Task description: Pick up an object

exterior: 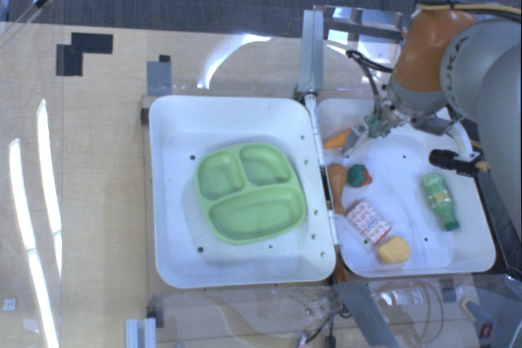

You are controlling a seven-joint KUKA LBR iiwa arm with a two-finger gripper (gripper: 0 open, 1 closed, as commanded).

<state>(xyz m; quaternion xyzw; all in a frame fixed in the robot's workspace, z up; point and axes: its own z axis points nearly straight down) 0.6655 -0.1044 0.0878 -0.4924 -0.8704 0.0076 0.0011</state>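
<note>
**Mia:** What is the arm (457,53) doing?

**Ben:** It is reaching into the right bin (408,163) from the side. The gripper (363,133) is hanging low near the bin's back left corner.

**Mia:** Is it holding something?

**Ben:** I am not seeing anything in it. The tip is pointing at a small orange piece (335,139), and it is right beside it, maybe touching. I cannot tell if the gripper is open or closed, because it is too small and blurry there.

**Mia:** So where is the thing it is going for?

**Ben:** I am guessing it is that orange piece. It is lying flat on the bin floor, close to the wall between the two bins.

**Mia:** What else is sitting in there?

**Ben:** A brown-orange piece (335,186) and a little green and red toy (357,175) are lying just beside each other. A red and white packet (367,222) and a yellow lump (394,250) are lying nearer the front. A green bottle (439,200) is lying well apart, on the far side.

**Mia:** And the left bin (175,143)?

**Ben:** A green plate (253,193) with three parts is sitting in it.

**Mia:** So is the job done?

**Ben:** No. Everything is lying down in the bins. I am thinking the arm is just getting close. Grabbing and lifting are not done yet.
</note>
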